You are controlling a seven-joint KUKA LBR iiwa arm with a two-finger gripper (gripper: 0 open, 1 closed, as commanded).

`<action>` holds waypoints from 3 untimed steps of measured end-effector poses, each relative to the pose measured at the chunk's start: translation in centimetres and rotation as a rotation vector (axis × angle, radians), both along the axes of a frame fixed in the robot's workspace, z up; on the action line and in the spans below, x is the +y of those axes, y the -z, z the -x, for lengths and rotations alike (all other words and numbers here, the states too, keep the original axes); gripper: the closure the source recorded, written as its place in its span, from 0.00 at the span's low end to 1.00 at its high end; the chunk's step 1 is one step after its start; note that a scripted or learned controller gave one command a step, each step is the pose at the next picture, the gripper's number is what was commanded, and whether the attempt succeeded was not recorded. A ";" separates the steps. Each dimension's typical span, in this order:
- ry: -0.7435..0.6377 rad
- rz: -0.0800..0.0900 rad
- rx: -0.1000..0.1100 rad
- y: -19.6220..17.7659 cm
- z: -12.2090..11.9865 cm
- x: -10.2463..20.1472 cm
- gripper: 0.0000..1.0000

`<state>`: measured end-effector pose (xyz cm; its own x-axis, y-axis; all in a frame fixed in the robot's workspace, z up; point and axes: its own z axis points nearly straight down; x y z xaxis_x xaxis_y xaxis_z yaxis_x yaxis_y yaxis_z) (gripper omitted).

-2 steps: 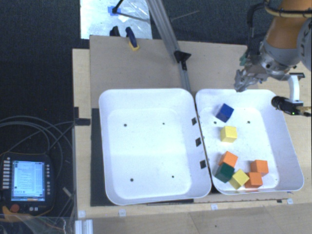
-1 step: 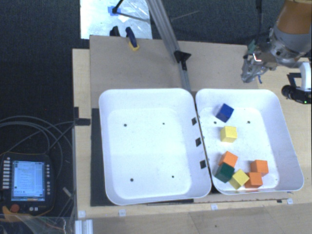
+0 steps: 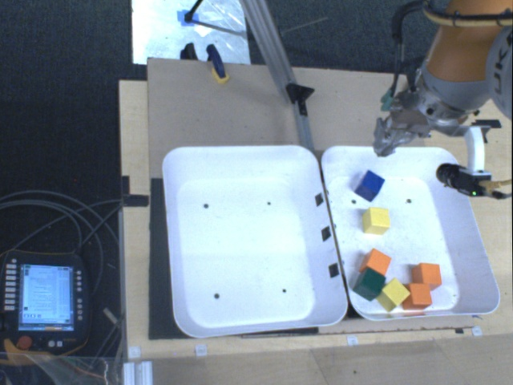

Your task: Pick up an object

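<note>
Blue cube (image 3: 369,185) just below gripper (image 3: 388,144)

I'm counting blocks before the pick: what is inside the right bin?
The right bin holds a blue block, a yellow block, and a front cluster: three orange, one green, one yellow. Anything beneath that tight cluster is hidden.
</note>
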<state>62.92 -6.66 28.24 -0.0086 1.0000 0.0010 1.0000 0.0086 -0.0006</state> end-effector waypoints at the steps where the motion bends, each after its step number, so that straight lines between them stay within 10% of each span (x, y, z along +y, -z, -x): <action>1: -0.002 -0.001 -0.001 -0.2 2.0 4.6 1.00; 3: -0.002 -0.001 0.000 0.4 8.4 13.7 1.00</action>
